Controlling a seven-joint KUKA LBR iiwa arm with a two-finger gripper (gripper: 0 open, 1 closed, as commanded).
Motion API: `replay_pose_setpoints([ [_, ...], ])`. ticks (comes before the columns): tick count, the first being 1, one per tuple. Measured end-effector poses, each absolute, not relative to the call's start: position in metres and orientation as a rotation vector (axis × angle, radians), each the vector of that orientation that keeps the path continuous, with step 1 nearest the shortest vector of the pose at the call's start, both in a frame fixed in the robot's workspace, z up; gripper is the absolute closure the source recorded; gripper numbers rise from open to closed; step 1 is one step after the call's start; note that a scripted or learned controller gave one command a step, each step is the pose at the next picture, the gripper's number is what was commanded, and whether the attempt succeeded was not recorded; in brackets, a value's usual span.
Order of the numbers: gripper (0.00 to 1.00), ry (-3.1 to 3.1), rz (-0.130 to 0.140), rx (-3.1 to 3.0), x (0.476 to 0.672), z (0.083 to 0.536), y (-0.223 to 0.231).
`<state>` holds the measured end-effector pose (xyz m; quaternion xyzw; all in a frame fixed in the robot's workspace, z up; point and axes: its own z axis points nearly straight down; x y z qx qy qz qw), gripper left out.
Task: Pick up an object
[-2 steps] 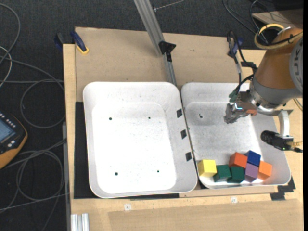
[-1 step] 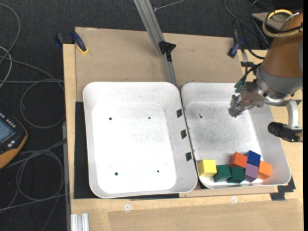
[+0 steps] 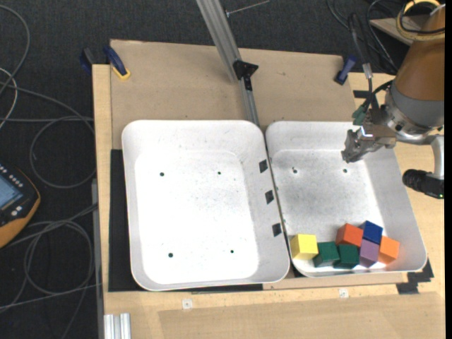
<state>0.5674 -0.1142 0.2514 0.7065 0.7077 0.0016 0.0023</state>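
Gripper (image 3: pixel 352 151) hangs over the far end of the right bin (image 3: pixel 318 189), can't tell its jaw state, and the blocks (image 3: pixel 346 246) sit bunched in the near corner, so I'd target the looser yellow block (image 3: pixel 305 245).

Robotics lab or test cell. Plywood bench (image 3: pixel 212 69) bears two shallow white bins (image 3: pixel 191 136) side by side, blue clamps (image 3: pixel 116 62) at its far corners, an aluminium strut (image 3: pixel 226 41) rising overhead. Loose black cables (image 3: pixel 42 126) trail over dark carpet (image 3: pixel 56 13); handheld control pendant (image 3: pixel 14 200) lies at left.
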Motion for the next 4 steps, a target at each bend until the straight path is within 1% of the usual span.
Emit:
replay_pose_setpoints([
  [1, 1.0, 2.23, 0.002, 2.217, 0.555, 0.258, -0.069],
  [2, 1.0, 2.231, 0.0, 2.218, 0.545, 0.244, -0.018],
  [3, 1.0, 2.232, 0.001, 2.217, 0.525, 0.252, 0.031],
  [4, 1.0, 2.233, -0.001, 2.218, 0.505, 0.239, 0.088],
])
